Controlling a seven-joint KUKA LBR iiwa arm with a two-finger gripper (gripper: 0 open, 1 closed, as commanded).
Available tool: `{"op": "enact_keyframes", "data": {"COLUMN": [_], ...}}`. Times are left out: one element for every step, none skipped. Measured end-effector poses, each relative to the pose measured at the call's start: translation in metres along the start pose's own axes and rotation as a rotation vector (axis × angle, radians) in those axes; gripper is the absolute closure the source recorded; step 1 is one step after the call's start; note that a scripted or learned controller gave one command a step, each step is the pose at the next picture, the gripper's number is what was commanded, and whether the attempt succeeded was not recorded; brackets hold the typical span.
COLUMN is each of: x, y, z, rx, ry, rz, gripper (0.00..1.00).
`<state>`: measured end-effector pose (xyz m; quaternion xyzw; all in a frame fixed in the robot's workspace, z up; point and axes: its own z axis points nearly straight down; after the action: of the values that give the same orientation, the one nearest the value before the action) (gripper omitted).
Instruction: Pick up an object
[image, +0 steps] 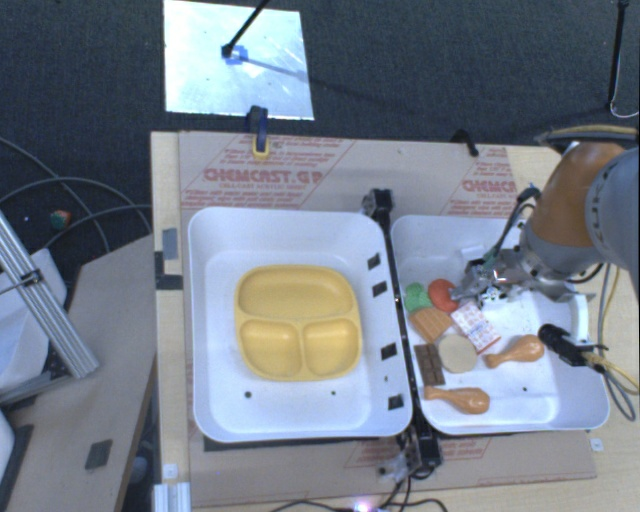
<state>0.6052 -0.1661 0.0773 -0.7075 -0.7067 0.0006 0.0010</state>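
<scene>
The table (167, 185) carries a cardboard sheet (330, 165) with red lettering, and on it two shallow white bins sit side by side, touching along their inner edges. The left bin (215, 300) holds a yellow three-compartment plate (298, 322) lying flat near its middle. The right bin (560, 405) holds all the small things, gathered in its left half. The grey arm (590, 215) with its orange band reaches in from the right over the far part of the right bin, and the tool (478, 287) hangs low just right of the red toy tomato; I cannot tell whether it is wide or narrow, and nothing shows held in it. A toy drumstick (515, 350) lies near the bin's middle, and a second drumstick (460, 399) lies at the near edge. A tan ridged piece (432, 323) sits below the red toy tomato (442, 294), with a green toy (415, 296) just left of the tomato against the bin wall. A white and red packet (473, 328) lies tilted below the tool, touching a beige round disc (458, 354). A brown chocolate bar (428, 364) lies just left of the disc
</scene>
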Motion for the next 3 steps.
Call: {"op": "enact_keyframes", "data": {"x": [0.064,0.044,0.102], "y": [0.068,0.012,0.068], "z": [-0.01,-0.009,-0.115], "rx": [-0.012,-0.004,-0.018], "ry": [0.0,-0.001,-0.001], "rz": [-0.012,0.0,-0.012], "gripper": [0.0,0.0,0.0]}}
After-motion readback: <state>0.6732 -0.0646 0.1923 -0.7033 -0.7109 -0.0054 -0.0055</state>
